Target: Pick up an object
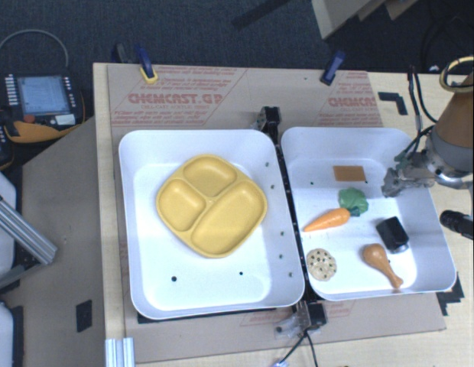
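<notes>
The right bin (317, 153) holds several small items: a brown flat square (349, 174), a green broccoli piece (353, 200), an orange carrot (327, 220), a speckled cookie (321, 263), a black block (392, 233) and a tan drumstick (382, 264). My gripper (400, 179) hangs over that bin's right side, just right of the brown square and above the black block. The grey arm with its orange band (455, 125) comes in from the right edge. I see nothing held in the gripper.
The left bin (145, 167) holds a yellow divided plate (212, 205) near its middle. A black divider strip (283, 197) runs between the two bins. Cables hang at the right, near the arm. A pendant (40, 98) lies off the bench at the left.
</notes>
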You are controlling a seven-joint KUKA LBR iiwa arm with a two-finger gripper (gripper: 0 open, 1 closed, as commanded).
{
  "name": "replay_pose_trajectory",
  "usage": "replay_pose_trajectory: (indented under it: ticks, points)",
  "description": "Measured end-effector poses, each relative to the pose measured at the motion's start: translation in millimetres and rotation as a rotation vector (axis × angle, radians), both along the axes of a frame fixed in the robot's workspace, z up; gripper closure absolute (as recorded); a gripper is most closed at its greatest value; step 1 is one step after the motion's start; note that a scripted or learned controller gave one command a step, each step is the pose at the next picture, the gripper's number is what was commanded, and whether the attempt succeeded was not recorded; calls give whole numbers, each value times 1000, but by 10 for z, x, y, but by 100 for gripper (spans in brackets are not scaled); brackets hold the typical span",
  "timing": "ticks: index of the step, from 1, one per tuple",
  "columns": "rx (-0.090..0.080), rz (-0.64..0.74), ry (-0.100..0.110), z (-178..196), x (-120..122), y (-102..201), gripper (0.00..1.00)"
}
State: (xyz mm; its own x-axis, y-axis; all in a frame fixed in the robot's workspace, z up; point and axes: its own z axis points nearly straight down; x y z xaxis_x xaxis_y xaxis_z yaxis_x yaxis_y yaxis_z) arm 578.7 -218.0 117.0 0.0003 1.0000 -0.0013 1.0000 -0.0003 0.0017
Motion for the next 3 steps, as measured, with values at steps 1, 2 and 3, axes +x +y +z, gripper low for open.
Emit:
replay_pose_trajectory:
  ticks: [1,2,3]
  points:
    - [-2,2,-6,625,-7,53,100]
    - [-2,2,-4,963,6,49,100]
    - [4,4,4,891,-162,549,100]
